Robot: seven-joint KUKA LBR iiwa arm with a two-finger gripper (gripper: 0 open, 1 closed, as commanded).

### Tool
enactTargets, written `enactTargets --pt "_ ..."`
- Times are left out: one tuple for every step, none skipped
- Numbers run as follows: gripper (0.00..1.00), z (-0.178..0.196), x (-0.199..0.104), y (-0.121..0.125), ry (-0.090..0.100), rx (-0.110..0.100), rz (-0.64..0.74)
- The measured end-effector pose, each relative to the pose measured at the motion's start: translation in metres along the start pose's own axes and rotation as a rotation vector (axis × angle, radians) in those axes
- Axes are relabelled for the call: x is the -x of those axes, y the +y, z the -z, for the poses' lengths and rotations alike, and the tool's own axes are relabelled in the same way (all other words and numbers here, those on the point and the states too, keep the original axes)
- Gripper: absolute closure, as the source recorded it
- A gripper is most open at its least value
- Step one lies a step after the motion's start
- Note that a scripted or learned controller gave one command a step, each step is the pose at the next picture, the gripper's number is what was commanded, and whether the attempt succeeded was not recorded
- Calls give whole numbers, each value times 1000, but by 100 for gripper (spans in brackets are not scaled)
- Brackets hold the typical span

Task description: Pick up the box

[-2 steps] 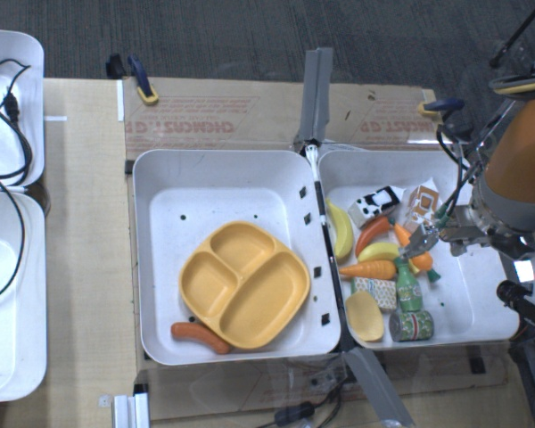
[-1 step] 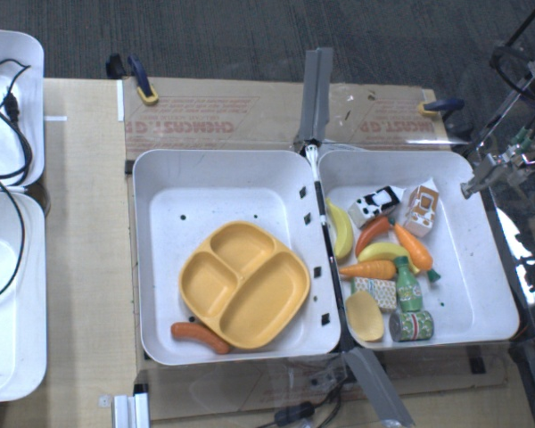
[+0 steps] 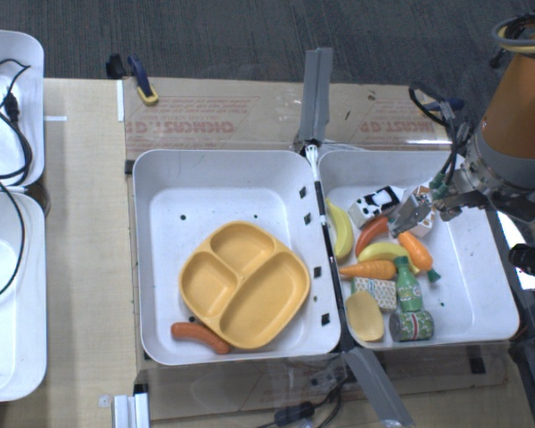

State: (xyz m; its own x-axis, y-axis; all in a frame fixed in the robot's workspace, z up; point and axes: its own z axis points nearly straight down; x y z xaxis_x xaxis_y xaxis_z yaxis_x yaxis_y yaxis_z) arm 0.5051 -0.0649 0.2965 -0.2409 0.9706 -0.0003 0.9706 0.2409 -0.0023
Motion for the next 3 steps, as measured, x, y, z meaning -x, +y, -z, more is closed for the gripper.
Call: enactTargets --pt "0 -106 -5 -27 1 -1 -72" --pt "0 -106 -5 -27 1 -1 -72" --pt "0 -106 -86 -7 0 0 -306"
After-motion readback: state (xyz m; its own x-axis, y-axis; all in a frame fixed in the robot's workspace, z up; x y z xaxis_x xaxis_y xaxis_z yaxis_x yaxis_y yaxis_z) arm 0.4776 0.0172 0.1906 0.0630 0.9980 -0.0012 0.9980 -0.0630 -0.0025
